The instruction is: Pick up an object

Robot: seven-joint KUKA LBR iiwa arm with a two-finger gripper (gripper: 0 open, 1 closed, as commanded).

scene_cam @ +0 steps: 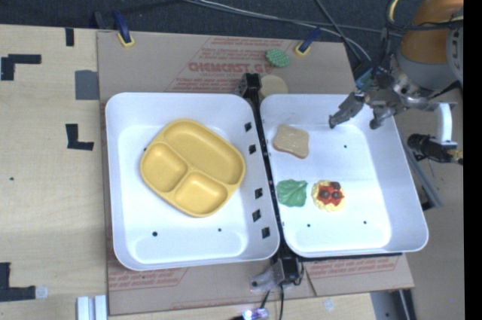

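Pincer (356, 115) spread — arm cut off at frame edge.

Smooth, glossy white plastic bins (128, 160); a matt yellow plastic divided tray (193, 167) at nine o'clock; printed brown cardboard sheet (218, 62) beneath; pale wood-grain worktop (45, 183).

Even overhead light — soft shadows, slightly grainy focus

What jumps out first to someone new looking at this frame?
The yellow divided tray dominates the left bin. In the right bin lie three small items: a bread slice, a green leaf and a small pizza toy. The gripper hangs open over that bin's upper right, holding nothing.
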